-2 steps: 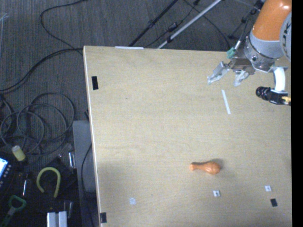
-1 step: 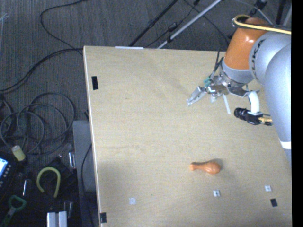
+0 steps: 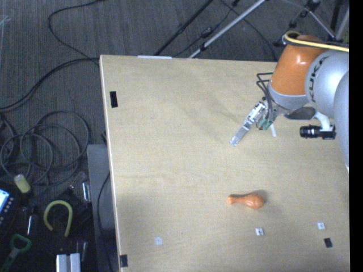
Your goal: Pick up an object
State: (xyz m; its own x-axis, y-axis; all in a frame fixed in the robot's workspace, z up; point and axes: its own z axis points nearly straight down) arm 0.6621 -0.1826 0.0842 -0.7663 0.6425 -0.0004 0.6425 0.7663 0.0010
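An orange pear-shaped object [image 3: 247,200] lies on the bare tan counter [image 3: 170,152], at about 6 o'clock from the gripper [image 3: 238,137] and well apart from it. The gripper holds nothing; whether it is open, I cannot tell. Small markers [image 3: 259,231] lie near the object's 5 o'clock.

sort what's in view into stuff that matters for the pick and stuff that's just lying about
For the job:
- gripper, above the bench top
- orange object, lying on the bench, apart from the gripper

Just lying about:
- black cables on the floor
- green hook-shaped thing on the floor
- tripod legs
- small markers on the bench
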